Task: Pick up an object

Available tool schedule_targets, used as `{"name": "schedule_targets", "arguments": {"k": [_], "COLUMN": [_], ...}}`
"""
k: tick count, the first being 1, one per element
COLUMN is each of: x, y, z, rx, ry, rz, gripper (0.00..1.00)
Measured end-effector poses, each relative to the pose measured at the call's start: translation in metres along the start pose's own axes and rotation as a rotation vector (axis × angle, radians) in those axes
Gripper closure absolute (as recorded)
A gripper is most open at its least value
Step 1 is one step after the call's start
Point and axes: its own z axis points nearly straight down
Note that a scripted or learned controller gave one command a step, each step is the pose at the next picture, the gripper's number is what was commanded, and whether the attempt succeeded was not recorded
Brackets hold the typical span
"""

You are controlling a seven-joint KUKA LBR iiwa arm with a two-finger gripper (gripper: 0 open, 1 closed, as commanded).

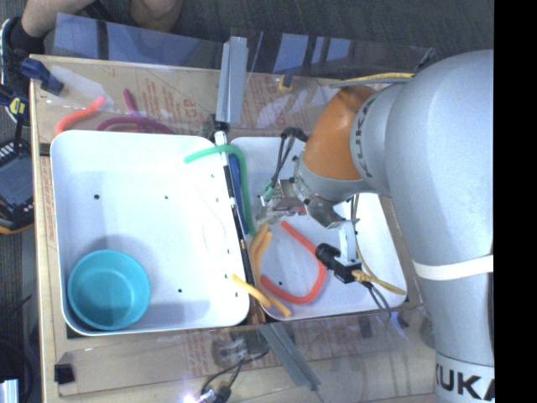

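Fingers (270, 201) low in the right-hand bin (379, 263), centre of the frame, close to its left wall; spread or pressed together, cannot tell, too small and blurred under the wrist; nothing plainly seen between them. Just below and right of them, a red-orange curved strip (309, 263) lying on the bin floor, looping toward the lower middle of the frame; beside it to the left, yellow-orange sticks (262, 250) leaning along the divide between the bins, one (245, 285) poking into the left-hand bin (126, 200). Green and blue tubes (233, 168) lying along that same divide, a green end bending left over the left bin's upper rim. Lower left of the frame, a blue bowl (108, 290) upright in the left bin's corner, well apart from the arm. Grey arm with orange band (336, 137) across the right of the frame, above the right bin. Upper left, on the worktop (168, 86) beyond the bins, a red-orange strip (80, 112) and a purple hose (134, 124).
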Motion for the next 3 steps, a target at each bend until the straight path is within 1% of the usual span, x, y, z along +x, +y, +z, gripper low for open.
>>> {"name": "schedule_targets", "arguments": {"k": [1, 2, 3], "x": [0.0001, 0.0003, 0.0003], "y": [0.0, 0.0001, 0.0001], "z": [0.0, -0.0095, -0.0095], "rx": [0.0, 0.001, 0.001], "ry": [0.0, 0.0, -0.001], "rz": [-0.001, -0.004, -0.004], "gripper": [0.0, 1.0, 0.0]}}
